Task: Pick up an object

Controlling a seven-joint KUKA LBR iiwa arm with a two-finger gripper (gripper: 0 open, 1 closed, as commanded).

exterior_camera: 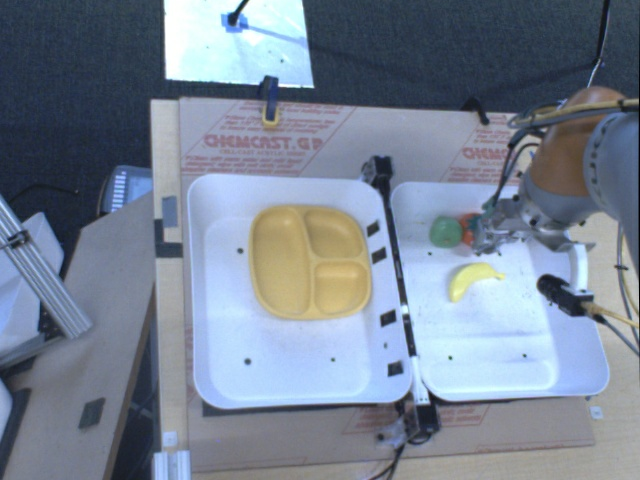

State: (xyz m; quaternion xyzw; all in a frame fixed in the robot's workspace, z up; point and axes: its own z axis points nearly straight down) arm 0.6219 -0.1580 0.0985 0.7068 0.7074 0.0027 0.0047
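1. Yellow toy banana [474, 280] lying flat on the floor of the right bin [520, 368], a little above the bin's middle; long axis running on a slant from lower left up to upper right, thicker end at lower left, narrow tip pointing toward the arm.
2. Green ball [445, 231] near the right bin's upper left, with a small red-orange object [466, 230] touching its right side, partly hidden.
3. Gripper [487, 236] lowered just beside the red-orange object, above the banana and apart from it; open or closed, cannot tell.
4. Grey arm [575, 173] with orange band entering from the right.
5. Left bin [215, 298] holding a yellow three-compartment plate [308, 262], lying flat near the middle.
6. Both bins side by side on a board printed with red lettering [265, 140], over dark carpet [80, 58]; pale square panel [238, 28] on the floor beyond.
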